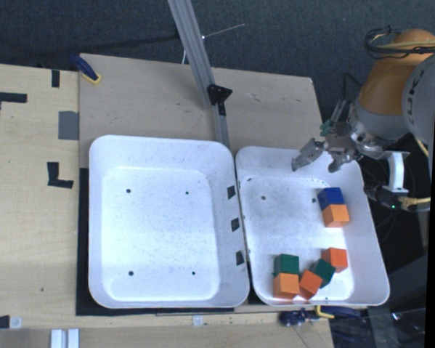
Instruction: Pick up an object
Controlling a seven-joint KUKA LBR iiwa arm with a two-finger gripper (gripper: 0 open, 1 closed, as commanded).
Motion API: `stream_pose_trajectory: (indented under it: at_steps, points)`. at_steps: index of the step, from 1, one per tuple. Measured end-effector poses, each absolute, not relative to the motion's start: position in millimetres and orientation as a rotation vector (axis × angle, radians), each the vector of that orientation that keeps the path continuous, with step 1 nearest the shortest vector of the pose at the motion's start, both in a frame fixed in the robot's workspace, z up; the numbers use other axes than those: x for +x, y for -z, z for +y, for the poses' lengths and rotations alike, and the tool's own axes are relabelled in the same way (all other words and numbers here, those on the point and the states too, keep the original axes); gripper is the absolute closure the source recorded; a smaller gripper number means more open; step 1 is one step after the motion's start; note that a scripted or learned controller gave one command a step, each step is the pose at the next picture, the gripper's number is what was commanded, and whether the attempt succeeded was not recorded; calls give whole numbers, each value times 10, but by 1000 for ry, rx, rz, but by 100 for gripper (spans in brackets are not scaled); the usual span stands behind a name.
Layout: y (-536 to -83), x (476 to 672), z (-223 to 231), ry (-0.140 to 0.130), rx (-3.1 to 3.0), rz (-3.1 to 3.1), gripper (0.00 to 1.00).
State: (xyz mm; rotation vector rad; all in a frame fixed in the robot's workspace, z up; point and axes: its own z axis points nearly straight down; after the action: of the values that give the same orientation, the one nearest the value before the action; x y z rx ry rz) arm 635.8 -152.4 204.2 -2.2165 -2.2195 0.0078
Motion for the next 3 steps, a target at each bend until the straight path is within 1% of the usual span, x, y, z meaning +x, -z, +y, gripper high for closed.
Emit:
stream_pose_trajectory:
  at_steps: [1,2,3]
  points:
    - [-1600,6333,-1499,-7,-2217,-2221,0]
    - [-954,6322,-1527,-9,-2216,-2220,0]
    - [-1097,6341,-1520,-3,-2216,-2224,100]
